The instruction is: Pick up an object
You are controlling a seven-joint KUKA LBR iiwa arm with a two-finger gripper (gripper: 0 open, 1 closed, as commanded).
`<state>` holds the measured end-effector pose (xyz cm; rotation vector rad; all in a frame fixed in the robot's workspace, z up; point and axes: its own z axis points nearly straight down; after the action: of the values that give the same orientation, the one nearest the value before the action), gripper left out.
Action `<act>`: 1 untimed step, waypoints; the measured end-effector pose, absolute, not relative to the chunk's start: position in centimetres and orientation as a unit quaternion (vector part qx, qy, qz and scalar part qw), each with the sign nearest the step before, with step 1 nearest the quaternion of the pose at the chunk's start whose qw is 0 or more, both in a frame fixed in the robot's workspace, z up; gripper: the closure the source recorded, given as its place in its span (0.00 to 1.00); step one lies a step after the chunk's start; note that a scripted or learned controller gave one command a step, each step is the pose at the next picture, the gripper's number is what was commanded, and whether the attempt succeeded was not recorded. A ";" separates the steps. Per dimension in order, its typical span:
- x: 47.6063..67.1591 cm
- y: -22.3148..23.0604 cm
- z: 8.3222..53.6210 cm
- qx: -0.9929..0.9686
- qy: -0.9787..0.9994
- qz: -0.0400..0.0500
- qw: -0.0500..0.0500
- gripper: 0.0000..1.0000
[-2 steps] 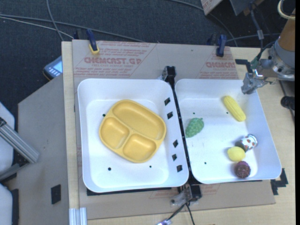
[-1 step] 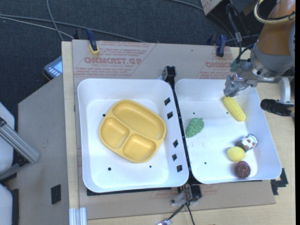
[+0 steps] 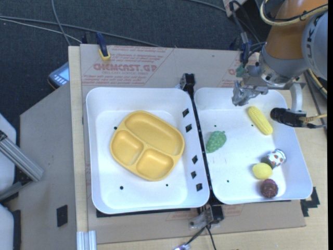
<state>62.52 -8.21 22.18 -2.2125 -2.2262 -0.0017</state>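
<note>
Dark carpet with loose cables surrounds the desk [image 3: 57, 139], where two shallow white bins sit side by side on a cardboard sheet. Left of centre, the left bin [image 3: 99, 139] holds a yellow divided plate [image 3: 147, 145]. Right of centre, the right bin [image 3: 296, 165] holds the candidates for picking: a green bunch of grapes [image 3: 216, 140] near the divider, a corn cob [image 3: 259, 120] toward the upper right, and, in the lower right corner, a lemon [image 3: 262, 171], a small white and red object [image 3: 276, 158] just beside it, and a dark red fruit [image 3: 269, 188] below them.

In the upper right of the frame the claw [image 3: 242, 97] hangs over the back of the right bin, just left of the corn cob, with nothing between its tips; whether they stand apart or together cannot be told from this angle.

The step in hand looks like choosing and approaching a target. The corn cob is nearest and lies clear of the other pieces, so it seems the best choice. A good grasp would probably set the tips across its narrow width, not along its length, centred on the cob. The bin's back wall is close, so the descent should stay clear of it.
</note>
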 end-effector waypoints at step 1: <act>61.1 -2.8 23.2 -0.705 -0.709 0.000 0.002 1.00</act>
<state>61.12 -2.78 23.22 -2.2124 -2.2253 -0.0008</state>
